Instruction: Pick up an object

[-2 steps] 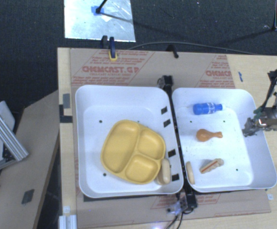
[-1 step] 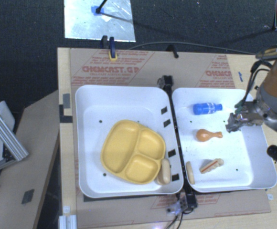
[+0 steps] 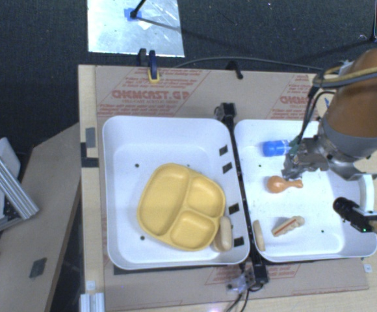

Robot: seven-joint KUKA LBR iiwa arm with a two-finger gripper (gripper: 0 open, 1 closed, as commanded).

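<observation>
We see two white bins side by side on the desk. The left bin holds a yellow divided plate and, just beside the plate's lower right corner, a small pale bread-like piece. The right bin holds the loose pieces that a pick could go for: a blue cylinder near the far wall, an orange pear-shaped piece in the middle, a tan stick-like piece nearer us, and another pale piece against the divider.

The arm reaches in from the right, and its gripper hangs low over the right bin, between the blue cylinder and the orange pear-shaped piece and just above the latter. From this angle we cannot tell how the gripper is set, nor whether it touches anything; the dark hardware there blurs together.

As for progress, we judge the task to be at the approach stage. Every piece we can make out lies on a bin floor, and nothing is visibly caught in the gripper. The orange pear-shaped piece looks the likeliest target, being nearest. What is left, as we read it, is the whole of the grasp: closing on a piece and lifting it free of the bin.
</observation>
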